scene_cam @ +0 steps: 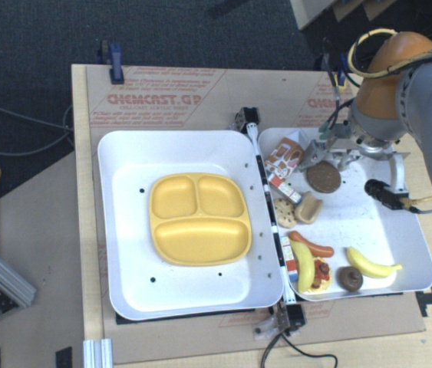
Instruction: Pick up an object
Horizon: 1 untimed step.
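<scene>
My gripper (pixel 351 157) hangs over the back of the right bin (pixel 403 232), below the orange band of the arm (pixel 388 67). A brown round patty (pixel 323 178) lies just to the gripper's left and slightly nearer the front, close to it or touching it. A red and white snack packet (pixel 283 160) lies at the bin's back left. Nearer the front lie a cracker (pixel 283 212), a bread piece (pixel 308 208), a sausage (pixel 312 244), two bananas (pixel 305 266) (pixel 371 264) and a dark donut (pixel 350 279).
The left bin (pixel 123 228) holds a yellow divided plate (pixel 199 218) at its middle. A black clamp (pixel 248 118) sits at the back between the bins. A black part with a cable (pixel 385 195) sticks out beside the gripper over the right bin.
</scene>
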{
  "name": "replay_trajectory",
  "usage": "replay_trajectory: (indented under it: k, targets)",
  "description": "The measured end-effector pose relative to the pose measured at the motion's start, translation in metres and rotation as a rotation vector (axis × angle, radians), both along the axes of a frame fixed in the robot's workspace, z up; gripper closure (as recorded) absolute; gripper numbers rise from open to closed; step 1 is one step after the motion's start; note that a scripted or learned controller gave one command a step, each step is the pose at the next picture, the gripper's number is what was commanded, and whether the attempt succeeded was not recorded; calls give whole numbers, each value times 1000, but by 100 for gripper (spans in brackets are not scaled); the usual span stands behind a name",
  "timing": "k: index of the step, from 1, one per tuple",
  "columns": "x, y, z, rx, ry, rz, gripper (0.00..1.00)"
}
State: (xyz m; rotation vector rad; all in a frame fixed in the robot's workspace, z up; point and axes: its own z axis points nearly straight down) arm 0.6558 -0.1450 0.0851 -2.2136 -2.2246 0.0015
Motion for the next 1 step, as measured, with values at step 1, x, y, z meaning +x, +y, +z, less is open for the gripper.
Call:
replay_trajectory:
  k: [1]
  targets:
    - [-26,-7,0,-1,1,-6,0]
